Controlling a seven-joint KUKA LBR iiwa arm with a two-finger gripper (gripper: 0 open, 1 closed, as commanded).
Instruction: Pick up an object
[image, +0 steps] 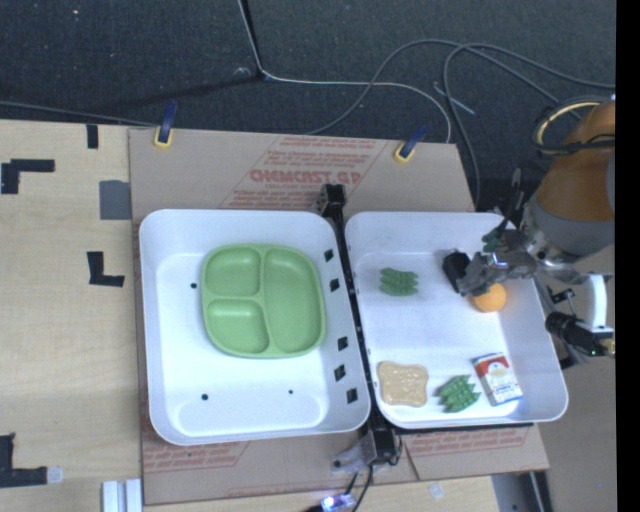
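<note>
A: How is the bench laid out, starting from the biggest things?

B: Two shallow white bins are set side by side on a cardboard sheet. The left bin (170, 330) is given over to a green divided plate (264, 300), laid flat near its middle, presumably as a place where items could be sorted. The right bin (430, 330) is used as the stock of loose objects.

A: And the arm?

B: The arm (575, 190) is brought in from the right, over the right bin's far right corner. The gripper (478, 277) is held low by the bin's upper right part, just beside an orange ball (488, 298), which looks to be the object aimed at.

A: Is the ball held?

B: That cannot be told. The dark fingertip hardware is blurred against the ball, so whether the pincer is wide, narrow or closed on anything is not shown. The ball appears to be touching or just below the tips.

A: What else is offered in that bin?

B: A slice of toast (402, 383) is laid at the near left, a small red and white carton (497, 379) at the near right, and a green leafy piece (458, 394) between them. A second green piece (399, 282) is placed alone to the left of the gripper. All are kept well apart, probably so one can be taken without disturbing another.
</note>
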